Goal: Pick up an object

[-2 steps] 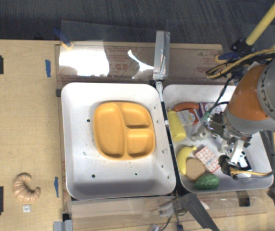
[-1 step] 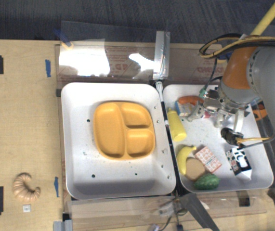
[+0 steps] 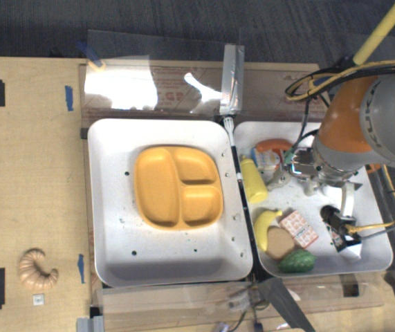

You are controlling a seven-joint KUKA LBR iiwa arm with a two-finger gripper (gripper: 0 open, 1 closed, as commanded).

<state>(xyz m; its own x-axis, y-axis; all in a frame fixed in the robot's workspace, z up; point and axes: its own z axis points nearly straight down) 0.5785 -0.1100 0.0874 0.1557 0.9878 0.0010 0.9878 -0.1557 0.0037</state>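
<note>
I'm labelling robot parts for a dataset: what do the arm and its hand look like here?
The arm is thick, rounded and grey, with a broad orange band above the wrist. Below that, the hand is a compact cluster of silvery metal and dark parts. Yellow and black cables loop beside the arm near the band.

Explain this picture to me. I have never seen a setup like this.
One camera looks down at a slant on a bench with two white bins. The grey machine with the orange band, reaching in from the right, is a robot arm; its tool hangs over the right bin, and I cannot tell whether it holds anything. That bin holds a yellow bottle, a banana, a green lump, a brown disc and a red-and-white box. The left bin holds a yellow divided plate. A curled tan toy lies on the bare bench.
</note>
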